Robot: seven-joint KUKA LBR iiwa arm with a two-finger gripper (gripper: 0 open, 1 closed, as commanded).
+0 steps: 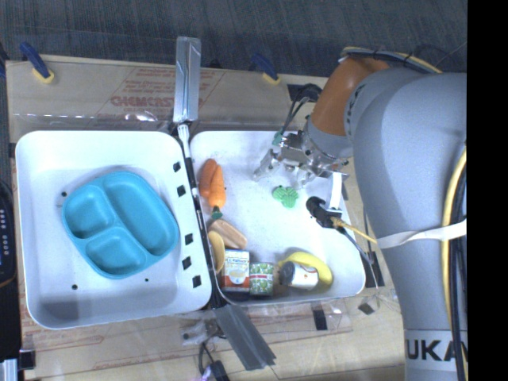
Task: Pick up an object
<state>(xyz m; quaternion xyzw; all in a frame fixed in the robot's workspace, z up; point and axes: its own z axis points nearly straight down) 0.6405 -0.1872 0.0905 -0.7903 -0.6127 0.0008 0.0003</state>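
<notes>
- My pincer (287,167) hangs over the far part of the shallow white right-hand bin (246,145), its metal fingers spread apart and nothing between them.
- Just below it in the view sits the small lumpy green plastic piece (286,196), lying on the bin floor, close to my fingertips but apart from them.
- That green piece is roundish; I can't make out a long axis or which way it points.
- Over by the bin's left wall is the orange toy carrot (211,181), its long axis running near-to-far, green stub at the near end.
- The yellow toy banana (311,267) curves along the near wall, well apart from me.
- In the white left-hand bin (48,165) there's a blue divided plastic plate (119,222).
</notes>
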